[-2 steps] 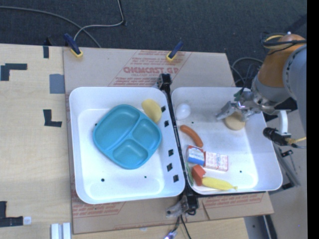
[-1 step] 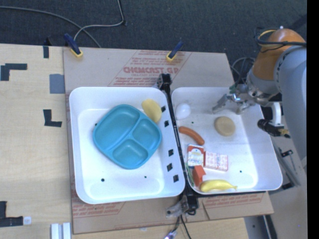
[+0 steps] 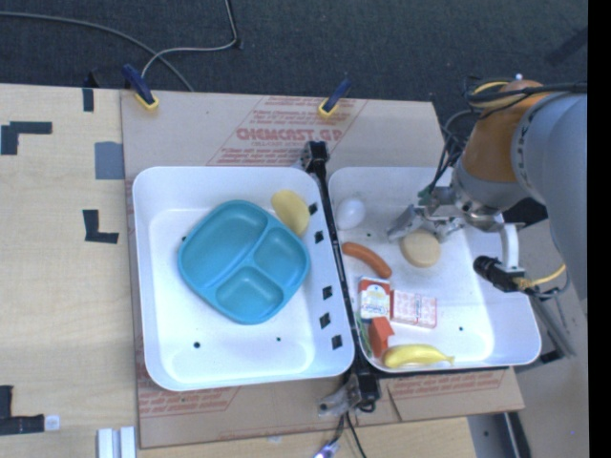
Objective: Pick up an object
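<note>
The arm [image 3: 520, 151], grey with an orange band, reaches in from the right over the right-hand white bin [image 3: 477, 346]. Its hand [image 3: 427, 225] hangs low above the upper middle of that bin, with metal fingers [image 3: 401, 225] splayed out to the left. A round beige object [image 3: 421, 250], like a bread roll or small potato, lies directly under and just beside the hand; whether the fingers touch it or close on it cannot be told from this angle, so the hand's state is unclear.

Other things share the right bin. A white egg-shaped object [image 3: 351, 212] sits near the upper left corner, close to the divider between the bins. An orange sausage-like piece [image 3: 368, 259] lies at a slant just below it. Further down are a small carton with a red and white label [image 3: 375, 301], a pink and white packet [image 3: 415, 310] beside it, a small red-orange block [image 3: 381, 334] and a yellow banana [image 3: 417, 356] along the bottom rim.

The left-hand white bin [image 3: 229, 365] holds a blue divided plate [image 3: 244, 260] with three compartments, tilted in the middle. A yellow lemon-like fruit [image 3: 291, 212] rests against the plate's upper right edge.

Both bins sit on a sheet of brown cardboard [image 3: 258, 132] clipped to the tabletop [image 3: 52, 284] by two yellow and blue clamps [image 3: 140, 88] at its top edge.
</note>
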`<move>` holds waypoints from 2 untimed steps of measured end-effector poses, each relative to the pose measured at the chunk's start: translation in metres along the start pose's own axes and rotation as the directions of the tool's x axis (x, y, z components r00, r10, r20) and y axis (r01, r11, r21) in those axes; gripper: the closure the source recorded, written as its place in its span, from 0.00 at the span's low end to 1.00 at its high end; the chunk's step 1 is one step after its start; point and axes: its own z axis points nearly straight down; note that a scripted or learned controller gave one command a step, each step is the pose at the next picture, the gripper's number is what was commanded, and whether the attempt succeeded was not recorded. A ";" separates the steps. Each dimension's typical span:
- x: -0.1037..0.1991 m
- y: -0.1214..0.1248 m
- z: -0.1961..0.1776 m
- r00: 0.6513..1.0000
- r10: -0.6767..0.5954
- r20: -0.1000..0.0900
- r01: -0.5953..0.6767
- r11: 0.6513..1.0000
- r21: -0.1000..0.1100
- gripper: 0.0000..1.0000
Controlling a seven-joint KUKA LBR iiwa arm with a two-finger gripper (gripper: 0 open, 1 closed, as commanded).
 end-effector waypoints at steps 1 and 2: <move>0.000 0.001 -0.010 1.000 0.000 0.001 0.000 1.000 -0.002 1.00; 0.028 -0.065 -0.115 1.000 0.000 -0.002 0.000 1.000 0.001 1.00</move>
